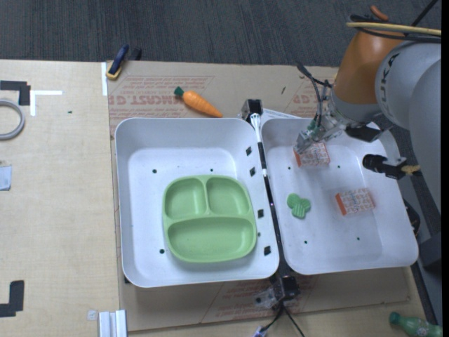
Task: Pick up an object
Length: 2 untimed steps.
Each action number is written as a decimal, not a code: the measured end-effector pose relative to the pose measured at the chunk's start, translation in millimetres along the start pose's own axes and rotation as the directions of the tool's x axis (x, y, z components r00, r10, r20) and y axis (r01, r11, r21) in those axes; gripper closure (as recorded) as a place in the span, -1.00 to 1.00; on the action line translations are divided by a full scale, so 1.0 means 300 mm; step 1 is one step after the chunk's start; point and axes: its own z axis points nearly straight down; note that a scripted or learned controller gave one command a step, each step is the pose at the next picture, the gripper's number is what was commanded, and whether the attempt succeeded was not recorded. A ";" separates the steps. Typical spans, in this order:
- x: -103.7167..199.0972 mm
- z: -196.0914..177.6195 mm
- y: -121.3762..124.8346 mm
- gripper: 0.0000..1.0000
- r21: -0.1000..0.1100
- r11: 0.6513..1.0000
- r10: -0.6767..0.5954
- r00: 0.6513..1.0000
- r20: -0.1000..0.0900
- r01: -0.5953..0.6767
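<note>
Pincer (311, 141) sits low over the packet (313, 156) near the right bin's (393, 255) far-left corner, grip state unclear; probably best to centre on the packet, close squarely, then lift straight, avoiding the wall.

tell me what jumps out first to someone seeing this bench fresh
The green divided plate in the left bin catches the eye first. Next comes the grey and orange arm at the right, its gripper low over a red-and-white packet in the right bin. An orange toy carrot lies behind the bins.
</note>
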 end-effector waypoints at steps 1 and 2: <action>0.000 0.000 0.000 -1.00 0.000 1.000 0.000 1.000 0.000 0.000; -0.002 -0.034 0.002 1.00 -0.002 1.000 0.000 1.000 0.002 0.000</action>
